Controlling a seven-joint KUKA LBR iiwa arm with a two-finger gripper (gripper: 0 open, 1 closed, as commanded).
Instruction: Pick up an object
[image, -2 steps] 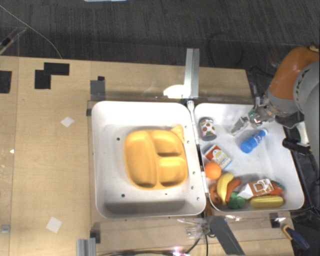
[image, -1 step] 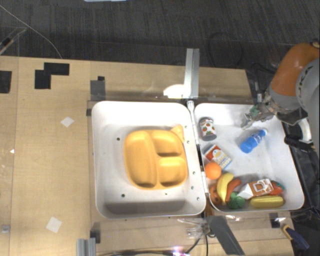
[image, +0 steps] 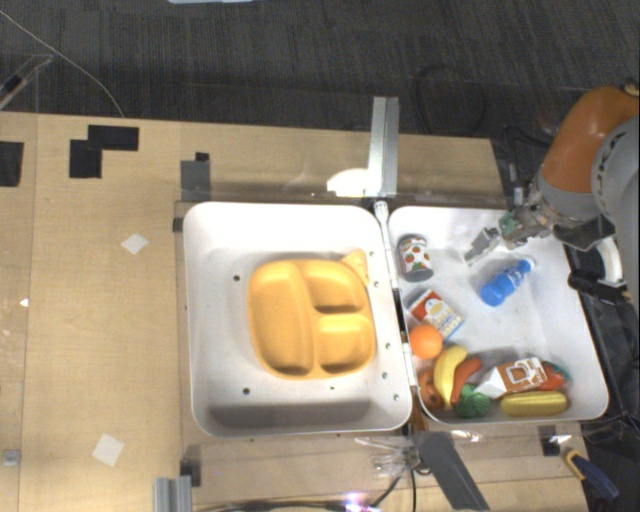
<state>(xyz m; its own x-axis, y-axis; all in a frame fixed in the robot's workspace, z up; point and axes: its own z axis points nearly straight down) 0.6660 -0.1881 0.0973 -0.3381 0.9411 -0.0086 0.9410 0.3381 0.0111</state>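
The bench (image: 100, 330) was seen from above, with two white bins side by side on it. The left bin (image: 215, 300) was taken up mostly by a yellow tray (image: 305, 318) with compartments. The right bin (image: 570, 330) held the smaller things. The arm (image: 590, 160) was seen at the right, above that bin's far corner, with the gripper (image: 497, 238) over the bin's far part. Nothing was seen between its fingers; whether they were spread or closed could not be told. A blue bottle (image: 505, 282) lay just beside the gripper, apart from it. A can (image: 415, 256) stood near the bin's left wall, a small box (image: 436, 313) below it, then an orange (image: 426, 342). A banana (image: 447, 372) and a carton (image: 520, 375) were clustered along the near edge.
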